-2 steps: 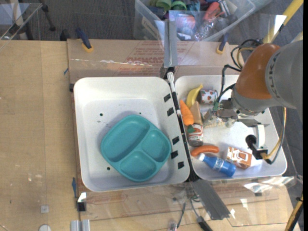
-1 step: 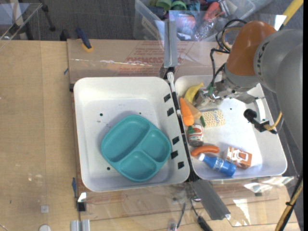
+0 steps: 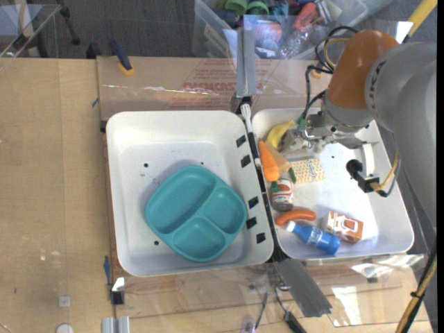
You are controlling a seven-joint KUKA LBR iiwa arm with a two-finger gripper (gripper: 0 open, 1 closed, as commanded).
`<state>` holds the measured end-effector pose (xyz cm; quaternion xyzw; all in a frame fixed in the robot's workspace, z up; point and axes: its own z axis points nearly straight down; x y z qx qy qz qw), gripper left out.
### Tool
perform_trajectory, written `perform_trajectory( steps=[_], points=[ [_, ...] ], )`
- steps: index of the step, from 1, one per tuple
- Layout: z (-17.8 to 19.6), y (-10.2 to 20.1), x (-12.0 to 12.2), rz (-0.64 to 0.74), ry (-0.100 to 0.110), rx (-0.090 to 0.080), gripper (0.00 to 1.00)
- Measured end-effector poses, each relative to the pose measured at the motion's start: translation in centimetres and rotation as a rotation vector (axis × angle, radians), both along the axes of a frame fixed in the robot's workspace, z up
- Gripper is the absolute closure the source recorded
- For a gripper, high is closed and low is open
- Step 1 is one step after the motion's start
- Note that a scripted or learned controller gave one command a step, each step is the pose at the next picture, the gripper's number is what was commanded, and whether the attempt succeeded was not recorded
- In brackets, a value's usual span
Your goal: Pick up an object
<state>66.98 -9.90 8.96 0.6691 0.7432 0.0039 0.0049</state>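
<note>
The right bin (image 3: pixel 388 214) holds several small items. A yellow banana (image 3: pixel 277 133) lies at its far left corner, with an orange carrot (image 3: pixel 268 161) just in front of it. A beige waffle-like piece (image 3: pixel 307 171), a small can (image 3: pixel 282 194), an orange sausage (image 3: pixel 295 217), a blue bottle (image 3: pixel 316 238) and an orange carton (image 3: pixel 345 226) lie further forward. My gripper (image 3: pixel 301 134) hangs low over the far left of this bin, right beside the banana and just behind the waffle piece. Nothing shows between it and the bin floor that I can make out.
The left bin (image 3: pixel 132 151) carries a teal divided plate (image 3: pixel 196 212). A black-clipped divider (image 3: pixel 251 179) separates the bins. A clear tub of toys (image 3: pixel 277 9) stands behind them. The arm's grey body and orange band (image 3: pixel 361 61) cover the right bin's far right side.
</note>
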Motion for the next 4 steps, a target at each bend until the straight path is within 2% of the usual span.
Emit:
perform_trajectory(
  steps=[1,2,3,4],
  points=[
    [0.0,0.1,-11.8,-0.106,0.004,0.001,0.0],
    [0.1,-3.5,-4.8,0.069,-0.001,-0.002,0.0],
    [1.2,-3.7,-4.7,0.066,-0.004,-0.006,1.0],
    [9.5,3.1,-0.3,-0.133,0.012,0.001,1.0]
  ],
)
